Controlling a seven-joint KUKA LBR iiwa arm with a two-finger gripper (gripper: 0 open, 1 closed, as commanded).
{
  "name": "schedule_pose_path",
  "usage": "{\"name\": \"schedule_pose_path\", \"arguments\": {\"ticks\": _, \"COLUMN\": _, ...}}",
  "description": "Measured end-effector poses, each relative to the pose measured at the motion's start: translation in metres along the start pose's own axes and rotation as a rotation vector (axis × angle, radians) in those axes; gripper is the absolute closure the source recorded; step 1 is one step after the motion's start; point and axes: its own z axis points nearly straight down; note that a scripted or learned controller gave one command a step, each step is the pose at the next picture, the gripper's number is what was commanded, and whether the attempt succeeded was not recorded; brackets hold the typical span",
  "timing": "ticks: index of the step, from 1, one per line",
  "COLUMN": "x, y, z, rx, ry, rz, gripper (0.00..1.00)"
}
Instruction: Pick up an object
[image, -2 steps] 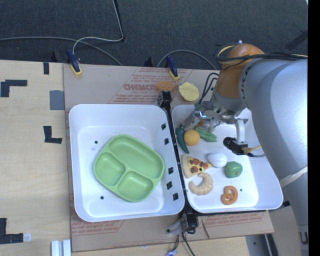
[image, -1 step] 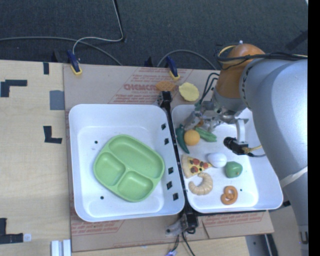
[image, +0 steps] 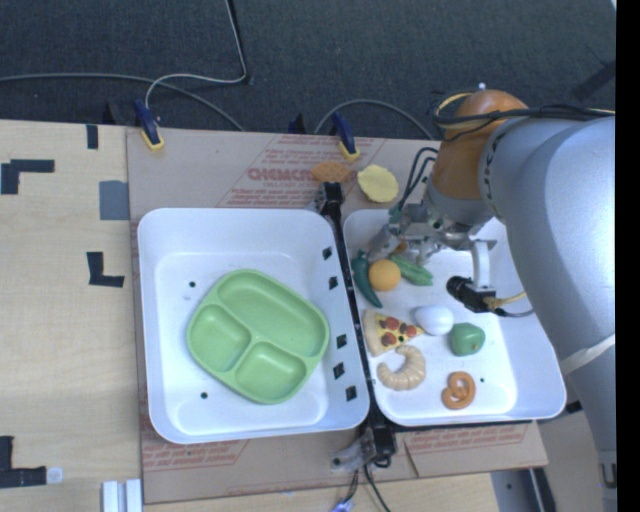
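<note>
the gripper (image: 402, 243) is seen low over the back of the right bin (image: 530, 385), reached in from the right under the orange band of the arm (image: 560, 200). whether it is wide or narrow cannot be told, since the tips are lost among the wrist hardware and the toys below them; nothing can be seen held.

the thing most likely aimed at, as a judgement, is the orange ball (image: 384, 274), which lies just below the gripper, touching or nearly touching a green pepper (image: 364, 280) on its left and a green pod (image: 414, 270) on its right. further forward in the same bin are placed a pizza slice (image: 388, 330), a white egg (image: 434, 320), a green block (image: 466, 339), a cream shrimp (image: 403, 371) and a pretzel (image: 459, 389). a yellow chip (image: 378, 183) lies outside the bins on the cardboard-covered desk (image: 290, 175). the left bin (image: 160, 300) carries a green divided plate (image: 258, 335).

several failures can be foreseen. the ball is round and could be squeezed out sideways if it is met off centre. because the pepper and pod are crowded against it, one of them could be caught instead, or a fingertip could land on top of a neighbour and stop the descent short. the divider wall between the bins is near, so a closing stroke could be blocked there. a dangling cable by the wrist could also drag across the egg.
</note>
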Motion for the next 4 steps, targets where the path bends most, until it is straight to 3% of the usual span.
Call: {"name": "schedule_pose_path", "arguments": {"ticks": 4, "x": -0.0023, "y": 0.0044, "z": 0.0011, "rx": 0.004, "ry": 0.005, "rz": -0.003, "gripper": 0.00}}
